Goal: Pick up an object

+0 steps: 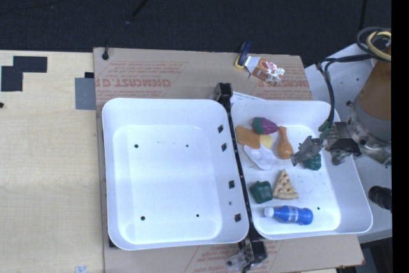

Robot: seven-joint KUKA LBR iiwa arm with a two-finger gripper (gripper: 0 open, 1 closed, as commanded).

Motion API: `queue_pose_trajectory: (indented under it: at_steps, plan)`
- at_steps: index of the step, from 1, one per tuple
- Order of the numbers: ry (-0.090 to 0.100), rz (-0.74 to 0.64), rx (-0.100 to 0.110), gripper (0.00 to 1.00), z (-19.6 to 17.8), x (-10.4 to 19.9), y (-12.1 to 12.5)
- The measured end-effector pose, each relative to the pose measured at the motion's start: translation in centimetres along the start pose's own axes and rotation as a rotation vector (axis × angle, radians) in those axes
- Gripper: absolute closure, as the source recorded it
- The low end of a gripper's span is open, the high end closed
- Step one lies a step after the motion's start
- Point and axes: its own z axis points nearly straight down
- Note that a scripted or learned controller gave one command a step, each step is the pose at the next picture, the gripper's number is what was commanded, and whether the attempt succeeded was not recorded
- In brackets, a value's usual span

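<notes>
The gripper comes in from 3 o'clock and sits low in the right bin. A small dark green thing lies right by its tip, but I cannot tell if the gripper is holding it. At 9 o'clock from the gripper are an orange chicken leg, a purple and green toy and an orange piece. Toward 6 o'clock lie a pizza slice, a green block and a blue bottle. The left bin sits beside it on the surface.
</notes>
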Motion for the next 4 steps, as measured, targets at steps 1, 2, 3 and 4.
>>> queue_pose_trajectory:
  at_steps: [1, 2, 3, 4]
  plan:
    - [0.003, -0.007, 0.006, 0.00, 5.1, 7.0, 5.0]
    - [0.001, -0.006, -0.001, 0.00, 10.1, 13.6, 12.9]
    - [-0.002, 0.007, 0.004, 0.00, 9.8, 4.9, 10.6]
    - [0.001, 0.005, 0.005, 1.00, 8.8, 5.1, 10.7]
